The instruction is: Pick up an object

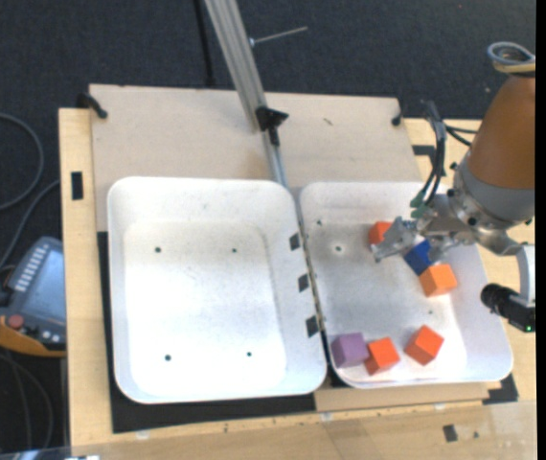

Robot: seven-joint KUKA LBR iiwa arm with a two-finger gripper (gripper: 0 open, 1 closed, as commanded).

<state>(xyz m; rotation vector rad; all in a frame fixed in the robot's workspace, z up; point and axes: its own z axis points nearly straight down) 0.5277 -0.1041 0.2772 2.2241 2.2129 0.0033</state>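
Note:
My gripper (pixel 399 241) hangs low over the middle of the right bin (pixel 350 209), with the orange-banded arm behind it at the right edge. A small orange block (pixel 379 232) lies just left of the gripper, touching or nearly touching it. A blue block (pixel 418 256) sits directly under the gripper's right side, partly hidden by it. Next to the blue block, to its lower right, lies another orange block (pixel 438 279). Nothing can be seen lifted off the bin floor.
Along the right bin's front edge lie a purple block (pixel 350 349), an orange block (pixel 383 355) and a red-orange block (pixel 425 344). The left bin (pixel 206 286) stands beside it. A slanted metal rail (pixel 244 65) runs from the back down between the bins.

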